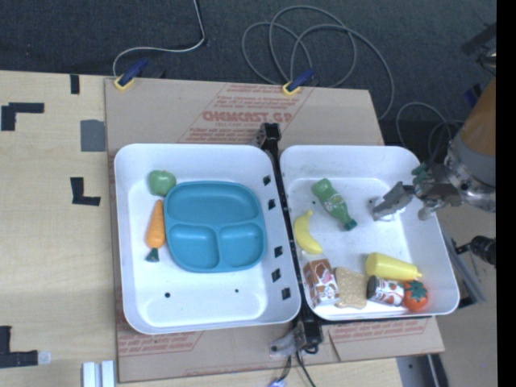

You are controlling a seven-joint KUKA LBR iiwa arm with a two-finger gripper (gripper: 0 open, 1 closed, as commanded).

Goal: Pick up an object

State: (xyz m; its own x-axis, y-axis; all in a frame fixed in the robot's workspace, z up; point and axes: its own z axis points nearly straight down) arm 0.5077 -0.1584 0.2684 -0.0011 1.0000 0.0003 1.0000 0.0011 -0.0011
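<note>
Two shallow white bins sit side by side on a cardboard sheet [242, 119]. From my station I count the contents as follows.

Left bin [129, 216]: three items. One blue divided plate [214, 226] with three compartments lies near the centre; one orange toy carrot [155, 226] lies just beside the plate's left edge; one green toy pepper [161, 182] rests above the carrot, near the plate's upper-left corner.

Right bin [355, 156]: seven items. One green toy bottle [334, 203] lies tilted in the upper middle; one yellow banana [305, 234] lies near the divider; one yellow squeeze bottle [393, 265] lies on its side toward the lower right. Along the front wall, left to right: one red-and-white carton [320, 282], one tan cracker-like piece [351, 289], one small can with a red label [385, 292], and one red tomato [416, 296], each close beside the next.

The gripper [395, 200] hangs over the right bin's upper-right part, to the right of the green toy bottle and apart from it. I see nothing between its fingers; whether they are spread or closed I cannot tell. Two blue-and-yellow clamps [129, 76] hold the cardboard's far edge, with a cable [322, 35] coiled beyond.
</note>
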